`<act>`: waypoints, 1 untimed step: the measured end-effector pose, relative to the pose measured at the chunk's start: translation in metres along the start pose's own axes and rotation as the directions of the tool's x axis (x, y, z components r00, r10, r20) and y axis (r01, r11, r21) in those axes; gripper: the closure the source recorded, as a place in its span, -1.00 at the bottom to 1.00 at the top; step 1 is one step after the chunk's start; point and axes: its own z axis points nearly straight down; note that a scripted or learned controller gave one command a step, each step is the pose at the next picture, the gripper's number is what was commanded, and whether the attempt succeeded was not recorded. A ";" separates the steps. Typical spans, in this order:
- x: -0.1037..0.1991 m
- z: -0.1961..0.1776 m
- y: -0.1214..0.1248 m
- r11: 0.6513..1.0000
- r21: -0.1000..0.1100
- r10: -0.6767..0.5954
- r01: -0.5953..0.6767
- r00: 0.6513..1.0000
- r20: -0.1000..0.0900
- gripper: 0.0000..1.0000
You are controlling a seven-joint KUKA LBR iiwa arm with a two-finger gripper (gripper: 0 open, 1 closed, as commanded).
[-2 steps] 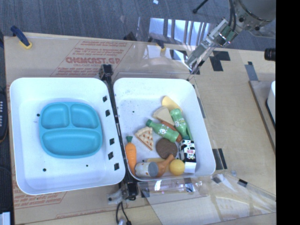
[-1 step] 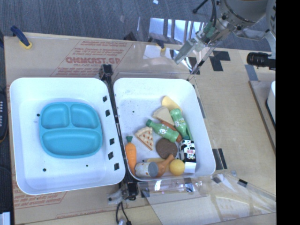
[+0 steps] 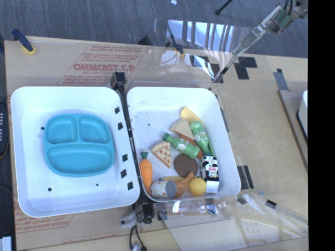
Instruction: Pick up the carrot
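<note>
The carrot [image 3: 146, 174] is orange with a green top and lies lengthwise against the left wall of the right bin [image 3: 157, 101], near its front corner. It touches a small grey can [image 3: 164, 188] at its lower end. A waffle-patterned slice [image 3: 162, 153] lies just to its right.
The right bin also holds two green bottles [image 3: 183, 146], a yellow wedge [image 3: 189, 115], a brown disc [image 3: 186, 166], a cow-print carton [image 3: 210, 169] and a yellow ball [image 3: 197, 186]. The left bin [image 3: 31, 101] holds a blue divided plate [image 3: 78, 144]. A clear panel [image 3: 209, 41] stands behind the bins.
</note>
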 end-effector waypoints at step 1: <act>0.027 0.031 0.020 0.967 0.006 0.254 -0.254 0.967 -0.007 -1.00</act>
